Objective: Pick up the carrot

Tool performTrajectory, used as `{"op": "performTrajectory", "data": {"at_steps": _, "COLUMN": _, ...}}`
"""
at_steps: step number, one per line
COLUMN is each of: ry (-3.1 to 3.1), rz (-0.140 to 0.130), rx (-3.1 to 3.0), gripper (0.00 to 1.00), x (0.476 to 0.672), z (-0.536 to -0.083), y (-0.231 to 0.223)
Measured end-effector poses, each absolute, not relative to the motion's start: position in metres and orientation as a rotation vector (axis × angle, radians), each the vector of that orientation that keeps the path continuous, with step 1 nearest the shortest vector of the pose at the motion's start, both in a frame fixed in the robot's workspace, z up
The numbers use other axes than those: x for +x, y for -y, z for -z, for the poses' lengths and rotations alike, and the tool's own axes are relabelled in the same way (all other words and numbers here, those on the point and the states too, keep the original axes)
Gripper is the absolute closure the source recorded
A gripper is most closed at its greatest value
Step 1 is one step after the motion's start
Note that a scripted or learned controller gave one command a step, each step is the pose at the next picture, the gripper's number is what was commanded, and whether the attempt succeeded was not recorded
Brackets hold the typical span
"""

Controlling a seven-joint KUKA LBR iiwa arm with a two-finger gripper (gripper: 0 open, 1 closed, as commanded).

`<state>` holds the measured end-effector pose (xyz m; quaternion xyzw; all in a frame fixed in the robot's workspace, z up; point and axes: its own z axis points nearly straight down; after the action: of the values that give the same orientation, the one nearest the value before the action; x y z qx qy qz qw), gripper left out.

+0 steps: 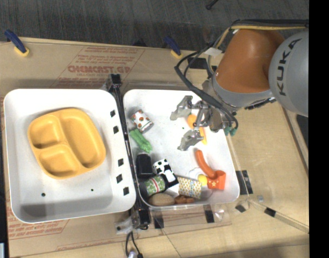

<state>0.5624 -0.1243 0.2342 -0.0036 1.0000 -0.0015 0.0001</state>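
The carrot point(203, 163), an orange tapered piece, lies in the right bin point(170, 98) near its right wall. Its lower end rests against a red-orange cup point(217, 181). My gripper point(178, 131) hangs over the middle of that bin, just above and left of the carrot. Its two silver fingers point(181, 109) are spread wide, so it is open. A second small orange piece point(200, 123) shows between the bases of the fingers; I cannot tell what it is or whether it touches them. Nothing sits between the fingertips.
The right bin also holds a green pod point(140, 141), a small can point(141, 121), a black-and-white toy point(165, 169) and several items crowded along its front edge. The left bin point(19, 198) holds a yellow divided tray point(65, 141).
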Motion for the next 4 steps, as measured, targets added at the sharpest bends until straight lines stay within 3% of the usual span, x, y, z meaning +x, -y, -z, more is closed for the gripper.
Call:
{"op": "performTrajectory", "data": {"at_steps": 1, "ry": -3.141, "rz": 0.002, "rx": -0.139, "gripper": 0.00, "x": 0.604, "z": -0.179, "y": 0.189}}
{"op": "performTrajectory", "data": {"at_steps": 2, "ry": -3.146, "rz": -0.002, "rx": -0.033, "gripper": 0.00, "x": 0.637, "z": -0.088, "y": 0.207}}
{"op": "performTrajectory", "data": {"at_steps": 3, "ry": -3.133, "rz": 0.004, "rx": -0.045, "gripper": 1.00, "x": 0.642, "z": -0.105, "y": 0.206}}
{"op": "performTrajectory", "data": {"at_steps": 4, "ry": -3.131, "rz": 0.001, "rx": -0.236, "gripper": 1.00, "x": 0.545, "z": -0.092, "y": 0.210}}
